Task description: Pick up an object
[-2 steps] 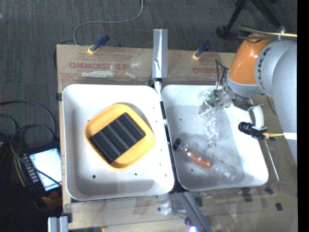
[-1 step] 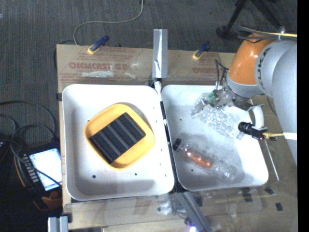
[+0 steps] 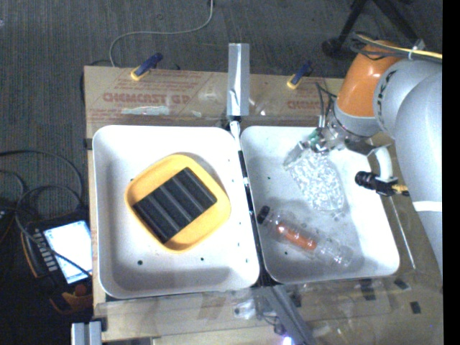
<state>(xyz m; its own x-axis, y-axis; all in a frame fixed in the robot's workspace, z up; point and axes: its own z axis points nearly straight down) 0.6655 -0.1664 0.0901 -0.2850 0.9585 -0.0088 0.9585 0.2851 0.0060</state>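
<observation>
In the left bin (image 3: 115,264) lies a yellow dish (image 3: 180,201) with a black ridged insert. The right bin (image 3: 381,261) holds a clear crinkled plastic piece (image 3: 320,180) in its upper middle and a clear plastic bottle (image 3: 305,239) with an orange part inside, lying on its side near the front. My gripper (image 3: 317,141) is low at the back of the right bin, right at the upper end of the crinkled plastic piece. The grey arm with its orange band (image 3: 363,88) comes in from the right behind it.
A metal divider post (image 3: 238,85) stands at the back between the bins. Blue and yellow clamps (image 3: 146,65) (image 3: 299,74) hold the cardboard backing. A black fitting (image 3: 372,182) on the arm hangs over the right bin's right side.
</observation>
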